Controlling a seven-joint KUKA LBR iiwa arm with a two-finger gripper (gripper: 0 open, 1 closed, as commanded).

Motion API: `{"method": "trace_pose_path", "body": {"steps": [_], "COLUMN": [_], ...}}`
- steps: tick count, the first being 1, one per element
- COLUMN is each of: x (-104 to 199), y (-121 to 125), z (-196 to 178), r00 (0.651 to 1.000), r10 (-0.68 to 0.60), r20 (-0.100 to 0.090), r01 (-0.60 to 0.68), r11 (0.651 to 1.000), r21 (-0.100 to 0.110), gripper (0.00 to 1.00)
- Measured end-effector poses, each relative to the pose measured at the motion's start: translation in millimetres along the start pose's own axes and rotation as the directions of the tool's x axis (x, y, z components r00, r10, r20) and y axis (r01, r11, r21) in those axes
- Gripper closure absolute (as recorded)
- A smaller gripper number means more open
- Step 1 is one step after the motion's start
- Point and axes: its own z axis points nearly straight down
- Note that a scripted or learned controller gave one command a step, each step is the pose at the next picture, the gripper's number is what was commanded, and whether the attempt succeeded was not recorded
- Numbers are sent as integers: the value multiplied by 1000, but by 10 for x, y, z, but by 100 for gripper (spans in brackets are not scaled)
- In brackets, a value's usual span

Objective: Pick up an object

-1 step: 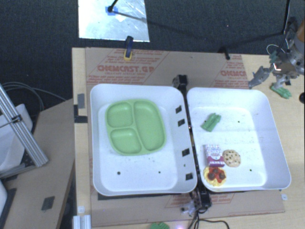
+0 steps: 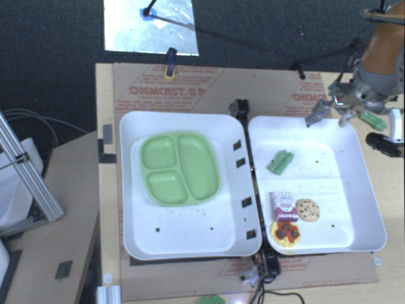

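The things to pick from lie in the right bin (image 2: pixel 361 170), all of them well below the pincer and a bit to its left in the camera view.

Nearest the front edge sits a small round yellow toy plate with red bits on top (image 2: pixel 286 232). It is the thing farthest from the pincer. Touching it just behind is a little white and pink packet (image 2: pixel 283 204), shaped like a small box. Right beside the packet is a round tan cookie with dark spots (image 2: pixel 307 209). These three make a small bunch at the near side of the bin.

A bit farther back lies a green leafy piece (image 2: pixel 280 161), long and bumpy, lying at a slant. It is the closest thing to the pincer, but still well apart from it.

To the left of all this is the left bin (image 2: pixel 126 189). In it rests a light green tray with three sections (image 2: pixel 179 168), far left of the pincer.

At the far right corner of the right bin hangs the pincer (image 2: pixel 330 113) on the grey arm with the orange band (image 2: pixel 383 49). Its two fingers are spread apart with nothing between them, above the bin's back rim.

Both bins sit on a brown cardboard sheet with red letters (image 2: pixel 166 90) on the table (image 2: pixel 69 170).
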Motion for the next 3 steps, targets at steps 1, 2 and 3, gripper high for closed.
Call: {"method": "trace_pose_path", "body": {"steps": [1,2,3], "x": [554,-97,142], "y": [-421,8,1], "z": [-323,-290,-153], "r00": [1000,1000,1000], "r10": [-1,8,1], "r20": [-1,4,1], "r01": [1,-8,-1], "r11": [1000,1000,1000], "r21": [0,-6,-3], "gripper": [0,0,0]}}
